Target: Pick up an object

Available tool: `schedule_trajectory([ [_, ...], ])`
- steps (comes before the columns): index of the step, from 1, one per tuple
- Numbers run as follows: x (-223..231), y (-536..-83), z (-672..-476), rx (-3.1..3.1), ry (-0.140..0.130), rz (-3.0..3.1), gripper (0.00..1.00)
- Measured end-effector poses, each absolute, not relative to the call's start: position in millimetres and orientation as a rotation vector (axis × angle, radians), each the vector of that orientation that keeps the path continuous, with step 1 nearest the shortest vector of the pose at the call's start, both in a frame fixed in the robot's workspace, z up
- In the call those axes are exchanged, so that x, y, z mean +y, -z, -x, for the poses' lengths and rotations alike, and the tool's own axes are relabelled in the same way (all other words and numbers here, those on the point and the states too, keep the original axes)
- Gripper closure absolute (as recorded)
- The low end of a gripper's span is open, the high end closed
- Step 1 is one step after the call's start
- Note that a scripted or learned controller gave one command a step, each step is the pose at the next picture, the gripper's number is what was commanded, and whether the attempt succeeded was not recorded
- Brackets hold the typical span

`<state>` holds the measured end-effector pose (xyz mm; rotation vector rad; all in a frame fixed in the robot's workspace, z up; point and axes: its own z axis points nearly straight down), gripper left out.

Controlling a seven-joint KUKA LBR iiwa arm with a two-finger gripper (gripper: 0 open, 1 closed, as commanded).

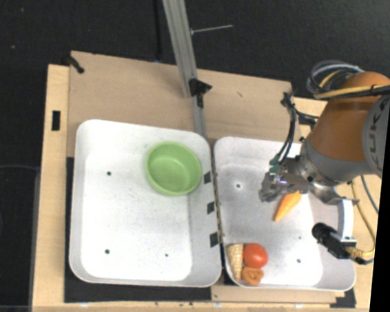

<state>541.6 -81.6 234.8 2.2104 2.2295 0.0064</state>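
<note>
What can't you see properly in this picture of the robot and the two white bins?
- Gripper, camera view: the grey and orange arm above covers most of it, so its grip is unclear.
- Orange carrot-shaped object: its upper end is hidden under the gripper, so touching or held cannot be told.
- Tan ridged cone-like object and small brownish-orange piece beside the round red tomato-like object: too small and blurred to identify.

Arm [347, 126] reaches in from right, wrist bent downward, end effector [272, 188] low, pointing down.
</note>
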Motion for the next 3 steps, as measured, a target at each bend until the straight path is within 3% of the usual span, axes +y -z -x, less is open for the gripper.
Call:
schedule_trajectory([
  [3,70,-227,-535.0,2.231,-0.001,-2.214,1.00],
])
